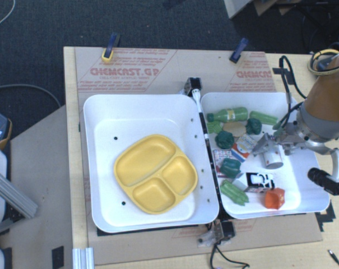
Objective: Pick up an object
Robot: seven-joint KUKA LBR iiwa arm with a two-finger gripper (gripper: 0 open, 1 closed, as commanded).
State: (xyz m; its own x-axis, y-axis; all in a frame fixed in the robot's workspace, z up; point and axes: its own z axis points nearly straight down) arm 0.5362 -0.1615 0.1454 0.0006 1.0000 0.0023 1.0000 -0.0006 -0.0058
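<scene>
Red "CHEMCAST" lettering (124, 72) runs across the counter (74, 150); gripper (268, 150) hangs low over the right bin (309, 200), grip unreadable from here.

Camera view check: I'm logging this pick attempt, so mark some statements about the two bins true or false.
1. The yellow divided plate lies in the left bin. True.
2. The green bottle lies in the left bin. False: it lies in the right bin, near its far edge.
3. The orange block sits near the right bin's front edge. True.
4. The gripper hangs over the left bin. False: it is over the right bin.
</scene>
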